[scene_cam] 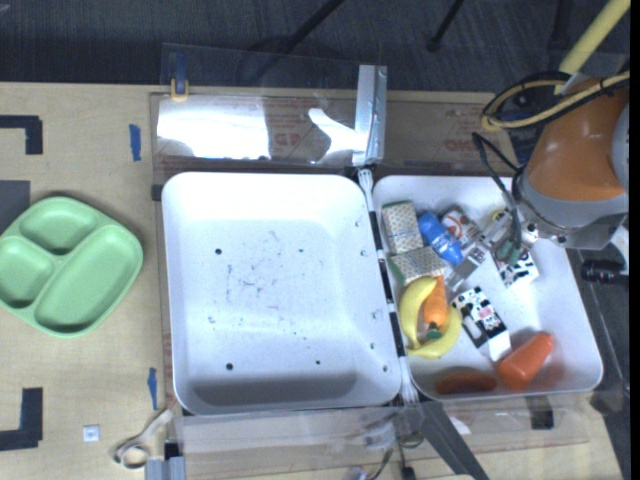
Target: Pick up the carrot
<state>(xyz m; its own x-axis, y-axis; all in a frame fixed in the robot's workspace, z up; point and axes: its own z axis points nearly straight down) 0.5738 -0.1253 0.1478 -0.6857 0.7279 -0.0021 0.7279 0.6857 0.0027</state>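
White bins (200, 208), carrot (434, 311), labels unreadable

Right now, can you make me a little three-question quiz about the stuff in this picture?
1. True or false: the carrot lies on the banana.
2. Which bin holds the toys? A: the left bin. B: the right bin.
3. What colour is the divided plate on the bench?

Key:
1. True. The orange carrot rests on top of the yellow banana.
2. B. The toys lie in the right bin, below the arm.
3. Green.
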